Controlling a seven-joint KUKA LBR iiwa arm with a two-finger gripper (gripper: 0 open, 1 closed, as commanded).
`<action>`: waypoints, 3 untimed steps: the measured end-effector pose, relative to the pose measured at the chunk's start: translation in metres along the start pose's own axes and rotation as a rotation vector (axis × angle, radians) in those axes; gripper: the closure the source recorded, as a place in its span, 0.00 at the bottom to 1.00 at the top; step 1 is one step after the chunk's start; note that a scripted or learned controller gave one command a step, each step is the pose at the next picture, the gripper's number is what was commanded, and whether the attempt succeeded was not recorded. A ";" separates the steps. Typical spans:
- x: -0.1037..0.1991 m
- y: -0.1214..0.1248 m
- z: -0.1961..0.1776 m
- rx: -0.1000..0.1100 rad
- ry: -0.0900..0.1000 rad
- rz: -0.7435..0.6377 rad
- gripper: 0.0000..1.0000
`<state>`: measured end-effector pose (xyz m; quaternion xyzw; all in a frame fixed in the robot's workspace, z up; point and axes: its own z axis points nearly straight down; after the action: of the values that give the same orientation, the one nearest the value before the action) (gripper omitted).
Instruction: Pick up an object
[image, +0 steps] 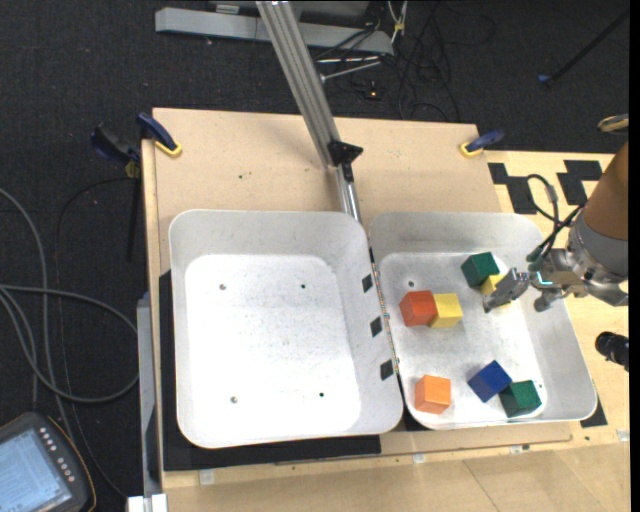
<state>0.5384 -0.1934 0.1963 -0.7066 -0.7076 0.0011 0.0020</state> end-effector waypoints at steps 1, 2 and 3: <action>0.000 0.001 -0.002 -0.003 -0.001 0.001 0.00; 0.000 0.006 0.060 0.001 0.000 0.002 0.00; 0.001 0.006 0.103 -0.003 -0.002 0.002 0.00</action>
<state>0.5440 -0.1928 0.0934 -0.7072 -0.7070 0.0007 0.0000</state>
